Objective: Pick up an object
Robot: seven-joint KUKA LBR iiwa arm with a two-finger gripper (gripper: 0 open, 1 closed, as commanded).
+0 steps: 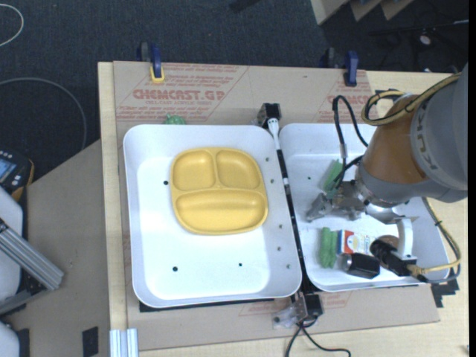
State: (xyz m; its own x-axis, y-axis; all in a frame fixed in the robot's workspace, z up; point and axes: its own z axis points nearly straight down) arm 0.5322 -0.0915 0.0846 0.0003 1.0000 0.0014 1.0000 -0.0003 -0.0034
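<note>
Green ridged block [326, 246], maybe plastic; glossy yellow three-compartment tray [219, 190].

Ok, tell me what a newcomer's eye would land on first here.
The yellow divided plate stands out most, lying in the middle of the left bin. Next comes the grey and orange arm reaching in from the right, its hand low over the right bin. Just below the hand in the view lies a green object.
</note>
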